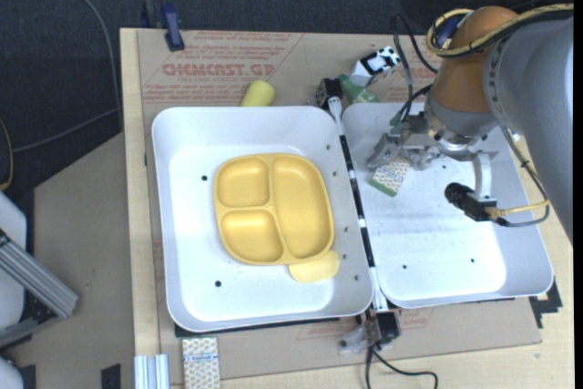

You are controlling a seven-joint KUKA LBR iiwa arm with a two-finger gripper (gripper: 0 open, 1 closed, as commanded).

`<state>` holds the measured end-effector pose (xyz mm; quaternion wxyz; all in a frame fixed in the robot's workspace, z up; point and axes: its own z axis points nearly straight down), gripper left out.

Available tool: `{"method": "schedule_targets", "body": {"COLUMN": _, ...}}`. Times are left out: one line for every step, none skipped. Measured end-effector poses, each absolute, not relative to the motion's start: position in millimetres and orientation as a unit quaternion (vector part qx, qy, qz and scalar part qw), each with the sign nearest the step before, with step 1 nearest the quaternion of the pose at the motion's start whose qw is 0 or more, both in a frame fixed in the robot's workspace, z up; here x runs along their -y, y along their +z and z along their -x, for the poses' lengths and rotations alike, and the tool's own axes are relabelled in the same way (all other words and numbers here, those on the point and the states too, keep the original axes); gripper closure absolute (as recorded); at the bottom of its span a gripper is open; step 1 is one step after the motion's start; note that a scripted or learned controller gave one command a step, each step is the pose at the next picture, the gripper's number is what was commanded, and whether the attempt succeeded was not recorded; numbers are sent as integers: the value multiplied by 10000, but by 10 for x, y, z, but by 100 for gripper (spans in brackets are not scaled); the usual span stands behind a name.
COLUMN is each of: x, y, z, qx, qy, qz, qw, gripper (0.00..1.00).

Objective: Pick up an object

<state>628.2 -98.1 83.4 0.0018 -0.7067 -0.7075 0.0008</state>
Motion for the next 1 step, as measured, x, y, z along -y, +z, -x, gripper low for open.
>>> {"method": "schedule_targets", "body": {"x": 981, "y": 948, "z": -6294, "qx": 7078, "qy": -3, "qz": 7064, "qw": 3, "gripper": 100}}
